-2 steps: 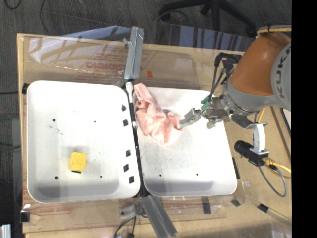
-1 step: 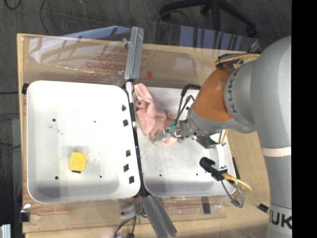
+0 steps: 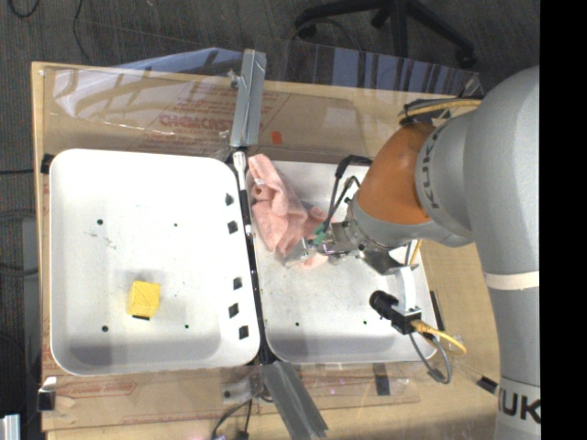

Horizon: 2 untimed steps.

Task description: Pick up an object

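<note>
A crumpled pink cloth [image 3: 275, 211] lies in the right bin [image 3: 321, 333], against its left wall near the back. My gripper [image 3: 307, 255] is low in that bin, its tip at the cloth's lower right edge, with pink fabric showing right at the tip. Whether the fabric is between the fingers cannot be made out. A small yellow block [image 3: 144, 299] sits in the left bin [image 3: 92, 191], toward the front.
A metal divider rail [image 3: 246, 126] runs between the two bins. The grey arm with its orange band [image 3: 394, 186] covers the right side of the right bin. The bench's wooden surface [image 3: 147, 104] lies behind the bins.
</note>
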Tool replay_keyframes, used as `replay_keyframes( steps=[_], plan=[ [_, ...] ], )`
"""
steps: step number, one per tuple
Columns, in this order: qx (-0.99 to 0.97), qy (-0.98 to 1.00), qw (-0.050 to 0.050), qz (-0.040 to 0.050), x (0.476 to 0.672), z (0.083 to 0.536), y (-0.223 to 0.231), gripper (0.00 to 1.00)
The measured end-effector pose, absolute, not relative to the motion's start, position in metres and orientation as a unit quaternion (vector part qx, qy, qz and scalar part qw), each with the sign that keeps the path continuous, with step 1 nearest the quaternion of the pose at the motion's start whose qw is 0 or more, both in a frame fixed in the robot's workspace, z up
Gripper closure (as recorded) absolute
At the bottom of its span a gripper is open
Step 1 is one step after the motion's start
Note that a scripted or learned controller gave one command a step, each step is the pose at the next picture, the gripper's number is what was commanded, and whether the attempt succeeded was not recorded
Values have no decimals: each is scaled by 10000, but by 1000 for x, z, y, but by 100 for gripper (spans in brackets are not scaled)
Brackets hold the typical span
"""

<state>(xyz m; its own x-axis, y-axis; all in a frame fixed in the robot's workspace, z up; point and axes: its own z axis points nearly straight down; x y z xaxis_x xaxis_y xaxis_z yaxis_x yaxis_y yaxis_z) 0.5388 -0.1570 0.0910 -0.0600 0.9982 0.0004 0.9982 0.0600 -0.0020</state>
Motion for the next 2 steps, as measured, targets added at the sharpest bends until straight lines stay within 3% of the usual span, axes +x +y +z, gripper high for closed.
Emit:
replay_keyframes(
  steps=[1, 2],
  plan=[
    [-6831, -7303, 18, 14, 539, 100, -157, 100],
    [-6690, -7433, 14, 13, 620, 235, -74, 100]
  ],
)
